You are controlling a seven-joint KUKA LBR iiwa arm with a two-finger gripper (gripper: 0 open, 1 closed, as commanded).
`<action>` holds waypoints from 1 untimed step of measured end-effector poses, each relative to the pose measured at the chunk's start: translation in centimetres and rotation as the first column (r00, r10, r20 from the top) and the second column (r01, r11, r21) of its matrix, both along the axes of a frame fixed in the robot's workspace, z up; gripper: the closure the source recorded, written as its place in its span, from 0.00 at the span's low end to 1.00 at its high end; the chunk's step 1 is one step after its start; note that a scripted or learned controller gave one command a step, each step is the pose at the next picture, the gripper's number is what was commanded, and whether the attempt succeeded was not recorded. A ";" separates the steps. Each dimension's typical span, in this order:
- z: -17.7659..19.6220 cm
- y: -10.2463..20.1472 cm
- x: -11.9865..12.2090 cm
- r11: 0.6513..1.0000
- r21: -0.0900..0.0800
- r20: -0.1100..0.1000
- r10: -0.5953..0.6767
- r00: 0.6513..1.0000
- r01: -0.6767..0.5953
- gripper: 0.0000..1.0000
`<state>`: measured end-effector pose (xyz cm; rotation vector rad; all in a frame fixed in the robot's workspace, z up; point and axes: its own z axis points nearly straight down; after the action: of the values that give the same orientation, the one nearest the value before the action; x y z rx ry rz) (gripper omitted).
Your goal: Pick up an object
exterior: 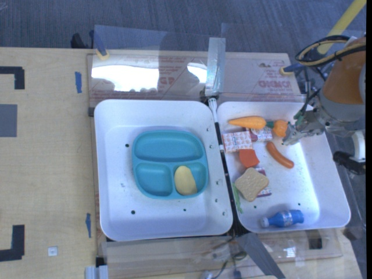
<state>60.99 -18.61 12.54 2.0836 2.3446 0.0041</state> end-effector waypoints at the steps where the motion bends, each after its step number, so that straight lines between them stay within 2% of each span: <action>1: -3.3 4.2 3.8 0.999 -0.001 -0.017 -0.044 0.999 0.044 1.00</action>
<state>64.81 -14.39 9.29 2.1430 2.3071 -0.0152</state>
